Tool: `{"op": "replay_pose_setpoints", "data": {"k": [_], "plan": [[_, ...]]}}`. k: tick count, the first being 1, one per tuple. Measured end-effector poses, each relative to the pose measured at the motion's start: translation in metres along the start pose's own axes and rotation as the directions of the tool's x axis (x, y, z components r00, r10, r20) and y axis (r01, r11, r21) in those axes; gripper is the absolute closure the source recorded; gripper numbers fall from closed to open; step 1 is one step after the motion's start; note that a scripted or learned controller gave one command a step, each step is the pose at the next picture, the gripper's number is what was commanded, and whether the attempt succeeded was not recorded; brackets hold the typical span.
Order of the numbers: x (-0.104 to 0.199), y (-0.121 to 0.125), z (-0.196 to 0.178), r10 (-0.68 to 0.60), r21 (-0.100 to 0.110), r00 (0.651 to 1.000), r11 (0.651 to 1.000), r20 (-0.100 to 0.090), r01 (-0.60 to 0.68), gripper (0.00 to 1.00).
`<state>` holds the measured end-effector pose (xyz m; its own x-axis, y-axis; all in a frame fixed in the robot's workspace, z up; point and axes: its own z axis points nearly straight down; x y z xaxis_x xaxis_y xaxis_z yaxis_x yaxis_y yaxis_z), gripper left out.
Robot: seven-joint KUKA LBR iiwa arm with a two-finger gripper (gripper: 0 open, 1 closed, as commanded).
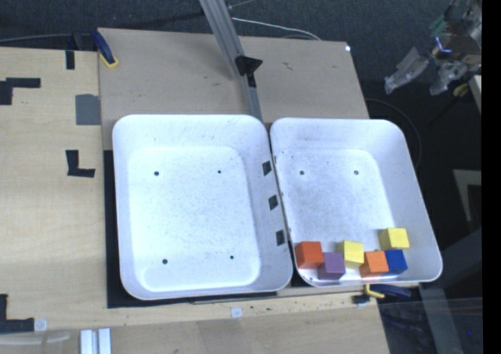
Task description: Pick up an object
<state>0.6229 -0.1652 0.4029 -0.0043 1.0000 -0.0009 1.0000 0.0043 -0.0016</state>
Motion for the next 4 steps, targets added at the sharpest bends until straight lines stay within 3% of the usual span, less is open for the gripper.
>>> {"op": "replay_pose_setpoints", "data": {"k": [2, 3, 4], "plan": [[-0.001, -0.002, -0.002, 0.003, -0.001, 1.0, 1.0, 0.001, -0.003, 0.0], [-0.001, 0.0, -0.145, 0.001, -0.01, 1.0, 1.0, 0.002, -0.001, 0.0], [0.094, -0.082, -0.021, -0.001, 0.008, 1.0, 1.0, -0.004, 0.001, 0.0]]}}
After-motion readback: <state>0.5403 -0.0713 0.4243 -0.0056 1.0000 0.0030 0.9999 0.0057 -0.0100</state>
